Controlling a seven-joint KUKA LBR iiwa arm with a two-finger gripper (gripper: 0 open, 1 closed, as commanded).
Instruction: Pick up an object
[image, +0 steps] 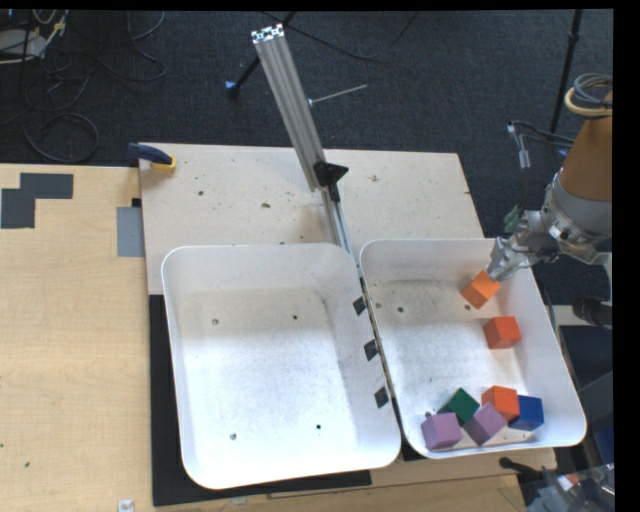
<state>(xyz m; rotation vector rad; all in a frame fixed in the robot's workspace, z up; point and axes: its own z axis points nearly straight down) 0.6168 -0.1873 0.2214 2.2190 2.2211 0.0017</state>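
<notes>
My gripper (497, 266) hangs over the upper right part of the right bin (420, 270), reaching in from the right. A tilted orange block (480, 290) sits at its fingertips, and the fingers look closed on the block's upper corner. The block appears lifted a little off the bin floor. Just below it, an orange-red cube (502, 331) lies on the floor of the same bin, apart from the gripper.
In the right bin's near corner lie a green cube (461, 405), an orange cube (500, 400), a blue cube (528, 411) and two purple cubes (441, 430) (485, 423). The left bin (190, 300) adjoins it. A slanted aluminium post (295, 100) rises behind the bins.
</notes>
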